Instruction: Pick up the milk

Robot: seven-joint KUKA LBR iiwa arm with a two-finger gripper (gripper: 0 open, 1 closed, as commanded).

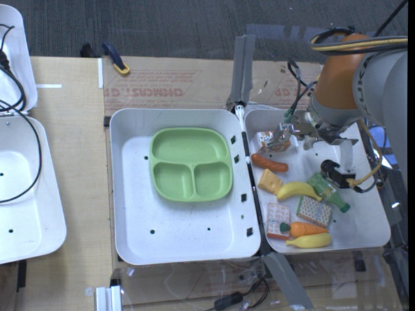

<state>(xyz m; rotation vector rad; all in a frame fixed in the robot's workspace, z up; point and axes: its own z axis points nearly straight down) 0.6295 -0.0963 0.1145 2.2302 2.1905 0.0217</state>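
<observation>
**Inspection: gripper placement against the milk, right-hand bin**

1. Gripper (286, 133). It stood low over the far left corner of the right bin (371, 220), just above or touching a brown-and-white packet (272, 141). The wrist and its cabling masked the tip. I could not tell how far it was open, or whether it had hold of anything.

2. Target. I took the milk (279, 218) to be the small white carton with red print, though the print was too small to read. It lay flat near the bin's near left wall, well apart from the gripper. The sausage (269, 164), cheese wedge (271, 181) and banana (296, 190) lay between them.

3. Neighbours. The carrot (308, 229) touched or nearly touched the carton's near edge. A patterned box (314, 209) lay just beside it on the right.

4. Finding. I judged the approach not yet made.

5. Recommendation.
   - Lift clear of the packet before moving across, so that nothing drags.
   - Travel above the sausage and cheese.
   - Descend straight down on the carton's middle.
   - Set the jaws across its narrow width, away from the carrot and the wall.
   - Close only once seated low, since a flat carton offers little height to grip.

6. The left bin (130, 229) held the green tray (191, 162), which played no part in this step.
</observation>
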